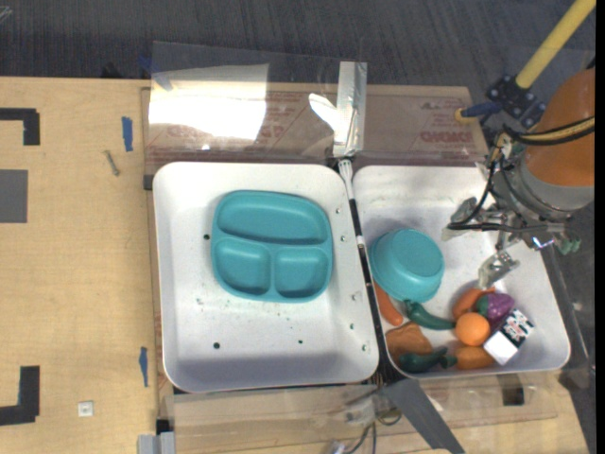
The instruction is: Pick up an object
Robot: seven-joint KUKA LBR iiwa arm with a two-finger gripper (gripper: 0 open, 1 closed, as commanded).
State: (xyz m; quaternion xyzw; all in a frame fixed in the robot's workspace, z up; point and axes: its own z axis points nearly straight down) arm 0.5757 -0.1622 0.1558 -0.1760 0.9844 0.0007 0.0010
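Pincer (498, 265) hung over the right bin (558, 348), gripping nothing; whether it was open, I could not tell. Orange ball (473, 329), the nearest candidate, lay just toward seven o'clock among toy food.

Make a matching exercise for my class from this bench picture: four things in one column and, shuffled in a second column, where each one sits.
Things:
1. teal divided plate
2. teal bowl
3. orange ball
4. gripper

Places:
A. near corner of the right bin, among the toy foods
B. middle of the left bin
C. over the right bin, just above the toy pile
D. right bin, close to the wall between the bins

Pairs: 1-B, 2-D, 3-A, 4-C
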